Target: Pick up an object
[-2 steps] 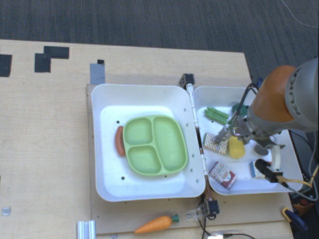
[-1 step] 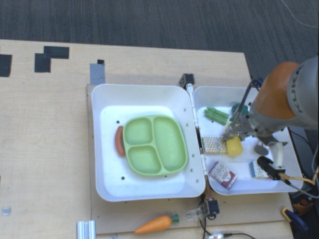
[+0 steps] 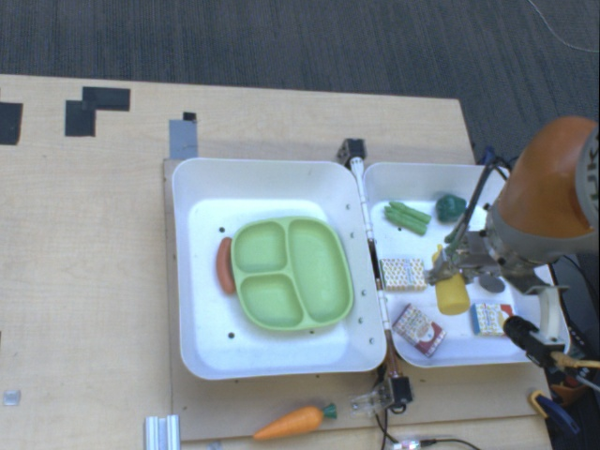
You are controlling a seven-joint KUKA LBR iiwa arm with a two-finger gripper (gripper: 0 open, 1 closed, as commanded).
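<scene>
Camera view: yellow block [image 3: 452, 295] lies just below the fingers [image 3: 448, 272]; their spread cannot be told.

Looks like a robotics lab or test room. Pale wooden bench [image 3: 84, 251] standing on dark grey carpet [image 3: 281, 26], with black tape patches [image 3: 94, 109] stuck on its top. Two white bins [image 3: 187, 251] fixed side by side, stocked with toy food and a green divided plate [image 3: 291, 275]. Loose cables [image 3: 553, 17] trailing across the floor and off the bench's near edge.
</scene>
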